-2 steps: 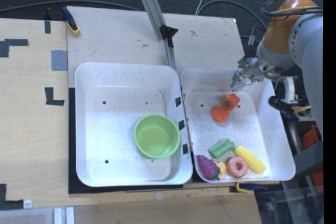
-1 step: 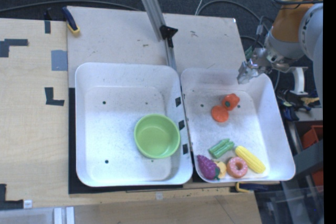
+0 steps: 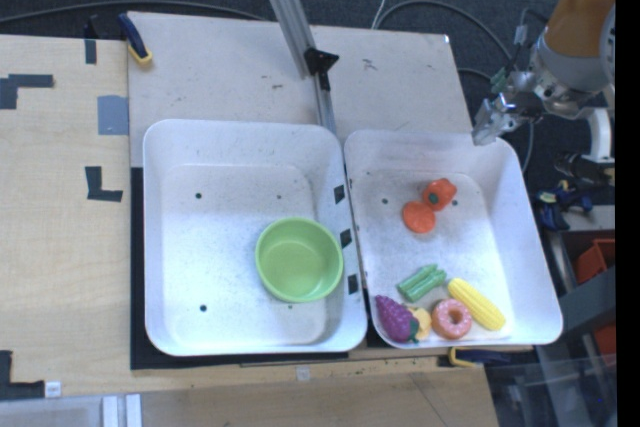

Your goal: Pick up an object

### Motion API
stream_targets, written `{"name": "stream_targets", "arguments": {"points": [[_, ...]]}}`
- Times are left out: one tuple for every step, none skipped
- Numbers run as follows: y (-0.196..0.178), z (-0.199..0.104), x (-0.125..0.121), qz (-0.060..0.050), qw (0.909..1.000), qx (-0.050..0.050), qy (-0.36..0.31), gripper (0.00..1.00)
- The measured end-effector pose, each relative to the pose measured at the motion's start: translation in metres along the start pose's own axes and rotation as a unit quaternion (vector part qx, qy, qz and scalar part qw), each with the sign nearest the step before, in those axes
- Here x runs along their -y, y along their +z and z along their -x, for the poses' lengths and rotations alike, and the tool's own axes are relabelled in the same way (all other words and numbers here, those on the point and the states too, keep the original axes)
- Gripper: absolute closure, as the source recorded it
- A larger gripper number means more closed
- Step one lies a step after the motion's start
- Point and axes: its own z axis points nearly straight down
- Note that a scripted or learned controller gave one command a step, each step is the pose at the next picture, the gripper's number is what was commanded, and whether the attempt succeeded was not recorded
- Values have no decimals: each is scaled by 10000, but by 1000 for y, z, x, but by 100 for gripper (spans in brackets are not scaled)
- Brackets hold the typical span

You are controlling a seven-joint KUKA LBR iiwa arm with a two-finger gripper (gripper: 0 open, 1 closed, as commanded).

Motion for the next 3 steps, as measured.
{"name": "stream_targets", "arguments": {"points": [[-50,0,-1,0,10000,-3,-2,100],[-33,-57,-4,-33,10000,-18,-22,100],[-22,-112,4,-38,10000,-22,-22,100]]}}
